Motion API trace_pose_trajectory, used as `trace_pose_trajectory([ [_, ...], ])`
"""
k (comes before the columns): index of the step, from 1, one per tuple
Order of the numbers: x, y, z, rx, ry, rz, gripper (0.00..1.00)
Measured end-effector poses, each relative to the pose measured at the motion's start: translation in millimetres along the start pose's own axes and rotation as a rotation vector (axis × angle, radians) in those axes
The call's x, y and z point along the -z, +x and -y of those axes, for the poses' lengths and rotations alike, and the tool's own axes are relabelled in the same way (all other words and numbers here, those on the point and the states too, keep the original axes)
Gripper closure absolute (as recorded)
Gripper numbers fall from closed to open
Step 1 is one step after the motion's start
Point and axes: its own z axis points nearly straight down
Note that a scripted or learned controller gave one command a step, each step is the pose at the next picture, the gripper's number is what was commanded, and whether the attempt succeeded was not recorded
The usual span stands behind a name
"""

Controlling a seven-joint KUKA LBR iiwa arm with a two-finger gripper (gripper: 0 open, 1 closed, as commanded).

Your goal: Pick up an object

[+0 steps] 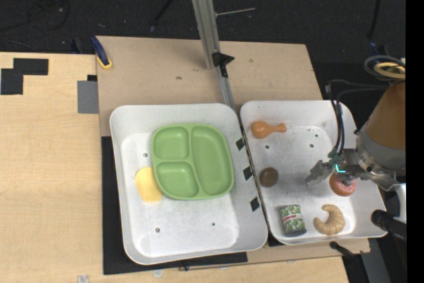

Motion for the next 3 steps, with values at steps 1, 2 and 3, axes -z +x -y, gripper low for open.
trace_pose_trajectory([
  [1,0.5,-0.1,-0.4,0.0,-0.001,0.0,0.0],
  [2,-44.8,-4.3,-2.5,0.0,0.005,-0.002,0.0],
  [3,-92.7,-3.7,-4.4,0.001,-0.006,-0.001,0.0],
])
